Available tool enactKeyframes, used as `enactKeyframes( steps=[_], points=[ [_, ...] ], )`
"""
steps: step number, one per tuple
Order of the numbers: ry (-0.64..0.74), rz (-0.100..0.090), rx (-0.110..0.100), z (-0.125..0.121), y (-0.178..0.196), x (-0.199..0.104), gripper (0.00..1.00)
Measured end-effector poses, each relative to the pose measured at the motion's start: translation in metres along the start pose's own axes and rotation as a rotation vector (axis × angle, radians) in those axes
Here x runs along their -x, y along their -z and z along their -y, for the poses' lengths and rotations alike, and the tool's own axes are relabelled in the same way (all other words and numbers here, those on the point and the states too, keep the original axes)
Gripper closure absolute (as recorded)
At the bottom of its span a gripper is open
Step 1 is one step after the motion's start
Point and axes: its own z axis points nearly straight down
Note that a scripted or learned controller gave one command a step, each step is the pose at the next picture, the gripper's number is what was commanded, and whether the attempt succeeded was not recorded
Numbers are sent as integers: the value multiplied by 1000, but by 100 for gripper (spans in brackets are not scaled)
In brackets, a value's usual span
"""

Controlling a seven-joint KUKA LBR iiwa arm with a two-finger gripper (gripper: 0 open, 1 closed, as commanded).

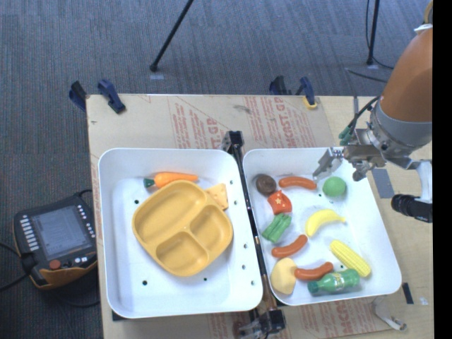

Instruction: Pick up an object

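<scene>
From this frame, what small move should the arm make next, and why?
Probably lower the open hand straight down toward the round green ball. It hovers just above the ball at the right white bin's far edge, holding nothing, and the ball sits apart from the neighbouring toys.

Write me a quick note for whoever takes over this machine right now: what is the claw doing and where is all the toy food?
Gripper: open, holding nothing, above the right bin's far edge, near the green ball.
Right bin: banana, corn, green bottle, three sausages, tomato, other toy food.
Left bin: yellow divided plate, carrot behind it.
Done: nothing picked yet.
Left: lower, grasp one item, lift.
</scene>
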Motion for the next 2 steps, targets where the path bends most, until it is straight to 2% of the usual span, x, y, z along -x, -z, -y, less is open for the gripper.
enactKeyframes(
  steps=[1, 2],
  points=[
    [-156, -2, -4, 42, -192, -5, 0],
    [-149, -2, -5, 92, -193, -31, 0]
  ],
)
